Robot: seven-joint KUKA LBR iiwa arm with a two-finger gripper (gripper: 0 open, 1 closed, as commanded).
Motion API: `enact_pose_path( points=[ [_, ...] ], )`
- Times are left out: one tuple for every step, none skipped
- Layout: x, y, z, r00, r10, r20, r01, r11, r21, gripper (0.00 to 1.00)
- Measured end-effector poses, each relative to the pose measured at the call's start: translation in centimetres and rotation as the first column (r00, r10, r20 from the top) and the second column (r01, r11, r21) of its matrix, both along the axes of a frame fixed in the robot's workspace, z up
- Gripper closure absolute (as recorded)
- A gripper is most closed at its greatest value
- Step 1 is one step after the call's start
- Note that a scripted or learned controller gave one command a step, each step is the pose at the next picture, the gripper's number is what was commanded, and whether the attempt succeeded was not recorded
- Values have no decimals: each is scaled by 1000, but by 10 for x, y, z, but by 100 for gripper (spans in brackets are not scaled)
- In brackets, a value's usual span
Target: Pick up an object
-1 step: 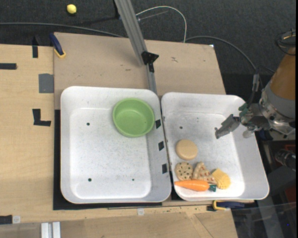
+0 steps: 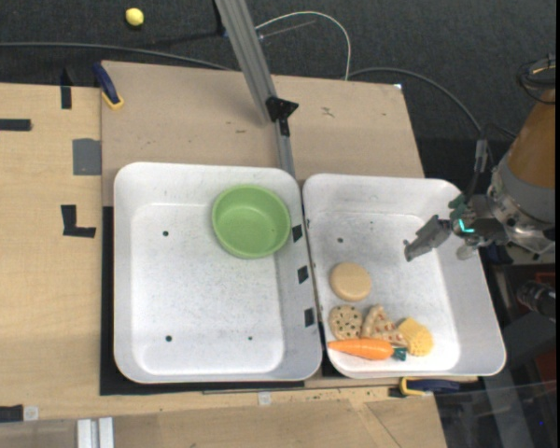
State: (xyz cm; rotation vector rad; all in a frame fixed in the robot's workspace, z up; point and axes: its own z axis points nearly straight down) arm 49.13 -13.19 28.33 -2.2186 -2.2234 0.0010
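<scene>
— Camera view, right side: where's the gripper (image 2: 420, 246)?
— Over the right bin (image 2: 392, 194), upper part; can't tell its state.
— And the objects?
— Carrot (image 2: 360, 348) with the other food at lower right; green bowl (image 2: 251, 220) in the left bin (image 2: 168, 278).

A single fixed camera looked down at a slant from above the bench (image 2: 215, 110), framing both white bins (image 2: 140, 278) fully.

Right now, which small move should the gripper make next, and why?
Probably lower toward the round tan piece. The gripper hangs over the right bin with nothing between its fingers, and that piece lies nearest, apart from the crowded carrot cluster.
</scene>
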Motion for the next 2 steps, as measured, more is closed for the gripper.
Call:
enact_pose_path(
  points=[
    [-2,-5,-63,1000,-2,-7,2,1000,1,0],
    [-1,-2,-107,1000,-1,-7,1,1000,2,0]
  ],
)
